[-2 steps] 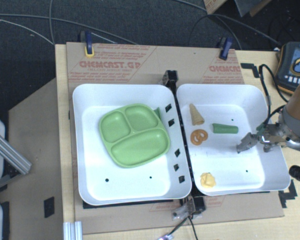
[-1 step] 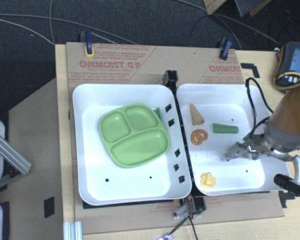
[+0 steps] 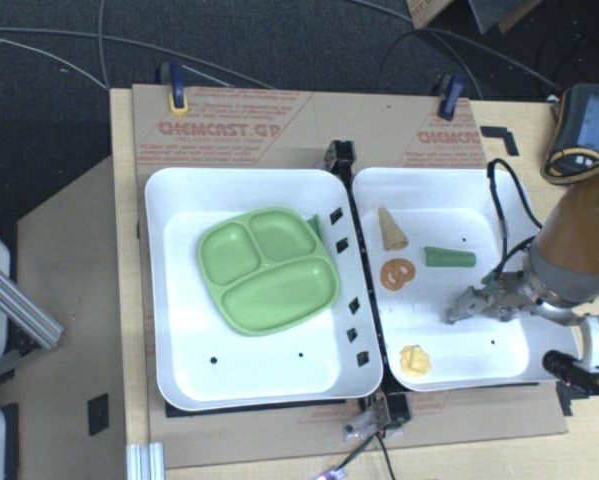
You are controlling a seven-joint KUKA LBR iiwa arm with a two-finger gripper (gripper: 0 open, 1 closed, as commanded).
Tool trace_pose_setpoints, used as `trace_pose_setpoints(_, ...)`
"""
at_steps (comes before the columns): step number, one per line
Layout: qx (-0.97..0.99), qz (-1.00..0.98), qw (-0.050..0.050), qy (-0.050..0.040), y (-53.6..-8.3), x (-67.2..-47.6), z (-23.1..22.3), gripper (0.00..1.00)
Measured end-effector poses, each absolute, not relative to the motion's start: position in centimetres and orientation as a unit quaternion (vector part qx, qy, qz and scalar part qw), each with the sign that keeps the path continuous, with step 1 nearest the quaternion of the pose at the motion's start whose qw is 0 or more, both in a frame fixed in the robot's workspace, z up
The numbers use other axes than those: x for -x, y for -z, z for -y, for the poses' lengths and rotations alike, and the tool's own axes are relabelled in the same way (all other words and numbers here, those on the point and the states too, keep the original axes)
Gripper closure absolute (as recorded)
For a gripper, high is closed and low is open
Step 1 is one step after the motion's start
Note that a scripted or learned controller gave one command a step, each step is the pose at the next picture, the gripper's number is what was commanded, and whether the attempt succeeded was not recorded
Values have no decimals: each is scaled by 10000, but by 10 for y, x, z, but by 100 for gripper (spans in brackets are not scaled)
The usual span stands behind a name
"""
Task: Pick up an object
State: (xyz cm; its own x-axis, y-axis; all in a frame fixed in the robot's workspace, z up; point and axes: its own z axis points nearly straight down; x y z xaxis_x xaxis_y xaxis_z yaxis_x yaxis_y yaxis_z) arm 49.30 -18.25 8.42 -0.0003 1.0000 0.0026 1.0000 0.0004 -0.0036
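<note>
Left bin (image 3: pixel 169 298): a green divided plate (image 3: pixel 269 270) lies at its centre. Right bin (image 3: pixel 434 186): an orange pretzel (image 3: pixel 398 273) and a tan cone (image 3: pixel 392 228) lie near the left wall, a yellow piece (image 3: pixel 414 360) near the front edge, and a green block (image 3: pixel 449 258), long axis running left to right, in the middle. The gripper (image 3: pixel 457 314) hangs low over the bin floor toward its right side; whether its fingers are parted cannot be told. The green block, judged the nearest candidate, lies just beyond the tip, toward the back wall.
</note>
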Motion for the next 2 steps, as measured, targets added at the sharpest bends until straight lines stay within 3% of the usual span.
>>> trace_pose_setpoints(1,7073,7069,9,5,-96,-494,183,100)
trace_pose_setpoints(2,7066,7076,-28,15,-158,-492,178,100)
